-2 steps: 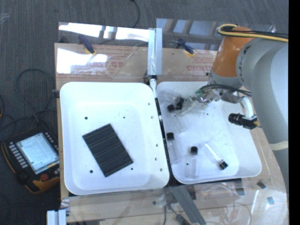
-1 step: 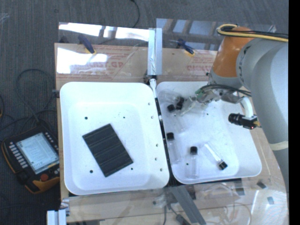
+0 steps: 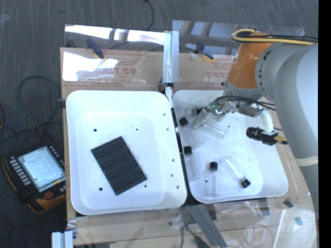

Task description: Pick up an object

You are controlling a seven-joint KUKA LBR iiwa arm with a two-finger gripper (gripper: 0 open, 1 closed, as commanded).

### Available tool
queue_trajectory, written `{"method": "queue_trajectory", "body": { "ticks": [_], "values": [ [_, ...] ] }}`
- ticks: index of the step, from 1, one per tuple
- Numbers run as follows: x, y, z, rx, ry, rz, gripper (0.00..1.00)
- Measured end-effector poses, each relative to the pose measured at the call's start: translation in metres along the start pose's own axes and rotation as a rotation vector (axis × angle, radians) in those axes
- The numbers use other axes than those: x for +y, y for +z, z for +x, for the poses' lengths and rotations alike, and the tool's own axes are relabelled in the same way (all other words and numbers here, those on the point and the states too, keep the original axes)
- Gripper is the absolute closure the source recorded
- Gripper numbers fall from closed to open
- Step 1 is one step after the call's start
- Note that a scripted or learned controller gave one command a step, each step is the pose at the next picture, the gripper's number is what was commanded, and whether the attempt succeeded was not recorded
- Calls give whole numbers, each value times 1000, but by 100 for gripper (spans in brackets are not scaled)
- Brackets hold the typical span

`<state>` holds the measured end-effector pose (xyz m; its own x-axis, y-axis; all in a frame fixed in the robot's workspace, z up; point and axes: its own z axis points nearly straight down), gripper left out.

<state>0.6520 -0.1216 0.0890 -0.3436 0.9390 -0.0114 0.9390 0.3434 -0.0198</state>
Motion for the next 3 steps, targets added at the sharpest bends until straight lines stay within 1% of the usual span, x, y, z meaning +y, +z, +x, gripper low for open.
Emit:
{"method": "queue_trajectory", "body": {
  "ticks": [3],
  "values": [
    [0, 0, 0, 0, 0, 0, 0]
  ]
}}
